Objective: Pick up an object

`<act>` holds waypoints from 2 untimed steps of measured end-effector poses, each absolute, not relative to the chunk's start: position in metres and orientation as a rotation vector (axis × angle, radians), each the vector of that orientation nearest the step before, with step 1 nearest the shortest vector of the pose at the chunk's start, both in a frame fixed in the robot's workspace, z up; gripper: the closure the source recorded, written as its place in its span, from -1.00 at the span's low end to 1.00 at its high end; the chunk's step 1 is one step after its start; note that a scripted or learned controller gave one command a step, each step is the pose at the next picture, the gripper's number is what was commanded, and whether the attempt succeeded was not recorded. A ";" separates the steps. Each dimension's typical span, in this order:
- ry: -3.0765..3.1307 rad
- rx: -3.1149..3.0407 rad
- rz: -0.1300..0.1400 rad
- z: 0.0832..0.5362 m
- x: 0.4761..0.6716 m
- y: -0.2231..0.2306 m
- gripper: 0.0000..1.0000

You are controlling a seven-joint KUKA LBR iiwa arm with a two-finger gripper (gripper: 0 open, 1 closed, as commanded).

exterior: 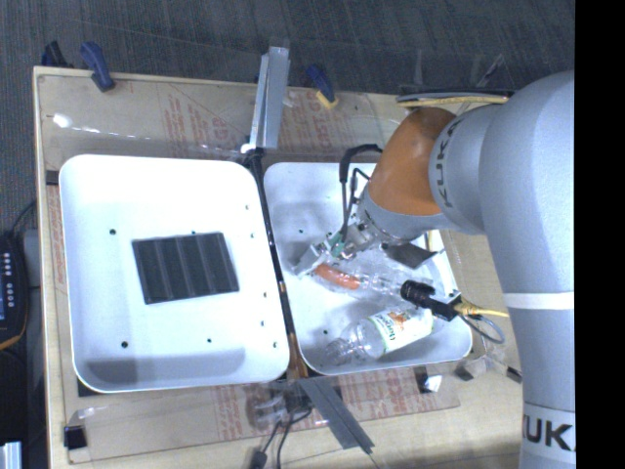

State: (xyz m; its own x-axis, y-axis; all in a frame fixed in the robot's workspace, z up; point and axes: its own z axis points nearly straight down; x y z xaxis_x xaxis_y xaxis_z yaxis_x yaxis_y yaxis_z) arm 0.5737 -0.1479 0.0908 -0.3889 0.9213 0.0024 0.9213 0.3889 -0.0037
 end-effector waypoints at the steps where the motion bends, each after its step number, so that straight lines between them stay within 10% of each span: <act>1: -2.616 -1.729 0.004 0.101 0.574 -0.148 1.00; 2: -2.513 -1.881 0.002 0.192 0.587 -0.083 1.00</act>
